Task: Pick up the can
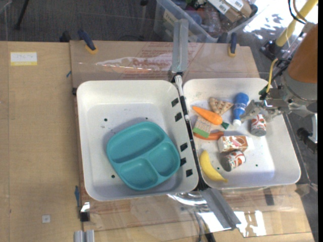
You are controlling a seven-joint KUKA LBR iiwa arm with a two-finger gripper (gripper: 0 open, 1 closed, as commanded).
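Camera view: wood bench [35,135], clutter tub [212,6] behind.

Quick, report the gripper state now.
Gripper: over the can in the right bin; open or shut cannot be told.

bins [101,92] white | tray [144,156] teal | bottle [239,106] blue, white cap | carrot [208,116] orange, green tip | banana [209,167] yellow | cans [258,125] [233,160] red and white (print too small to read) | carton [232,143] red-white | arm [305,59] grey, orange band | tabletop [35,135] tan
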